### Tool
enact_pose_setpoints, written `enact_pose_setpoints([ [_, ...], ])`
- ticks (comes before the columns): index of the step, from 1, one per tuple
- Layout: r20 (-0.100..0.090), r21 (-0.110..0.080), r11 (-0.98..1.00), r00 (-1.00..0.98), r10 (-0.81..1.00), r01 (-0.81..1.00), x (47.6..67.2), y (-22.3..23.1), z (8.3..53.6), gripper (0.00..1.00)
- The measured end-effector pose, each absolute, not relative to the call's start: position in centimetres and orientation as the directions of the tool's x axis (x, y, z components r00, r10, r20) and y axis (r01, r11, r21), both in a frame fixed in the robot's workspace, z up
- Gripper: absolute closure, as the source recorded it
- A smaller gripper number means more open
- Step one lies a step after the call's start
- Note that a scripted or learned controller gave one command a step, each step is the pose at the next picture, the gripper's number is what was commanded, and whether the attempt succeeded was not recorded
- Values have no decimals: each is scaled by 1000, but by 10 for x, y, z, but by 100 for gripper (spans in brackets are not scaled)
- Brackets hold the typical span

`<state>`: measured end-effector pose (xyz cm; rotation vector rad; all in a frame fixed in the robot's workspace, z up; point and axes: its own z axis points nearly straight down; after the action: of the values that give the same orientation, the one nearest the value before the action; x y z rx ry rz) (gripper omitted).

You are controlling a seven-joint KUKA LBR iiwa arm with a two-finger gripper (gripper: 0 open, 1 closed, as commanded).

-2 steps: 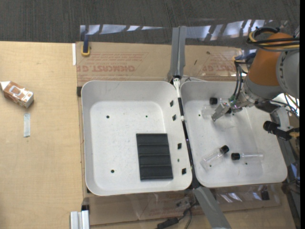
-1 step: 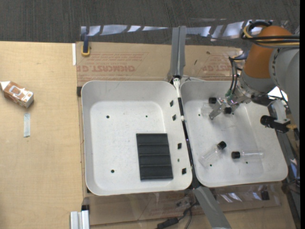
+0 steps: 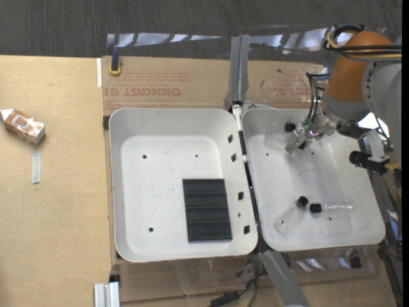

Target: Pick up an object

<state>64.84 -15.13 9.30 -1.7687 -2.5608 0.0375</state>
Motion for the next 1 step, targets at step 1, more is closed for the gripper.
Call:
enact_pose_setpoints([
  [1, -2, 0, 376, -376, 927, 927, 659, -92, 235, 100],
])
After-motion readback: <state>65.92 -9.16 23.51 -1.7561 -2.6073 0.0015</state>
